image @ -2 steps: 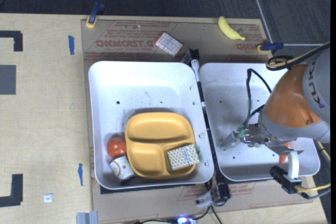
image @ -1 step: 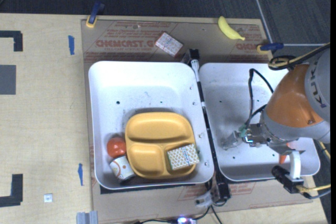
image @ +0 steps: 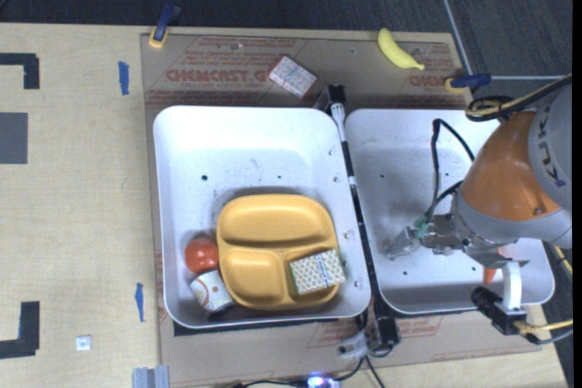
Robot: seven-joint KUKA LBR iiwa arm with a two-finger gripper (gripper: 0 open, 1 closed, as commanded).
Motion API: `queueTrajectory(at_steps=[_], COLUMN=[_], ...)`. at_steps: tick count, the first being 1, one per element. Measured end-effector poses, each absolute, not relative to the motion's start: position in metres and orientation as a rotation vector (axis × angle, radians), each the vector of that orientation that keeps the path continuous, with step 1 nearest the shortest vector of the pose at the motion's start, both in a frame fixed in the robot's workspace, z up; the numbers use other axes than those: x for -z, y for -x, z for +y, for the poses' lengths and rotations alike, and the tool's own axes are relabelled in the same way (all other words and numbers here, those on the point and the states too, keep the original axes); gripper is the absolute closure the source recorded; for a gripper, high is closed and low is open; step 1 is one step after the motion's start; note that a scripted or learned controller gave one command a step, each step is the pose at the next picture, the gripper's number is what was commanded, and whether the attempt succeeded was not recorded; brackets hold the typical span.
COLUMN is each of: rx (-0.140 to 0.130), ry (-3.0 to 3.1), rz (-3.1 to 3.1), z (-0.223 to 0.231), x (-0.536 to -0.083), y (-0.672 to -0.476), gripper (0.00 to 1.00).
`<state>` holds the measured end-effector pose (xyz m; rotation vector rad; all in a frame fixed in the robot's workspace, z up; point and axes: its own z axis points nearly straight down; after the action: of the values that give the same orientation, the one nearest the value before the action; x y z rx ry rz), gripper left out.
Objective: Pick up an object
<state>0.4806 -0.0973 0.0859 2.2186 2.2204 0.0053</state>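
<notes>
My gripper (image: 403, 241) hangs low over the floor of the right bin (image: 391, 150), near its middle and pointing left. Nothing shows in its grasp. In the left bin (image: 182, 150) lies a yellow divided tray (image: 265, 243), and a small green-and-white patterned block (image: 316, 272) rests in its lower right compartment. A red ball (image: 200, 253) sits against the tray's left side. Just below the ball is a small white and orange object (image: 211, 290).
A yellow banana (image: 398, 50) and a small patterned packet (image: 291, 75) lie on the cardboard behind the bins. Blue clamps (image: 164, 21) hold the cardboard's corners. The arm's orange band (image: 509, 173) covers the right bin's right side.
</notes>
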Motion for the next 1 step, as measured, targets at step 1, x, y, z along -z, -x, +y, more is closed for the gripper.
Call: queueTrajectory(at_steps=[1], rx=[-0.004], ry=[-2.219], rz=[2.219], z=[-0.0940], x=[-0.0859], y=[-0.4807], gripper=[0.00])
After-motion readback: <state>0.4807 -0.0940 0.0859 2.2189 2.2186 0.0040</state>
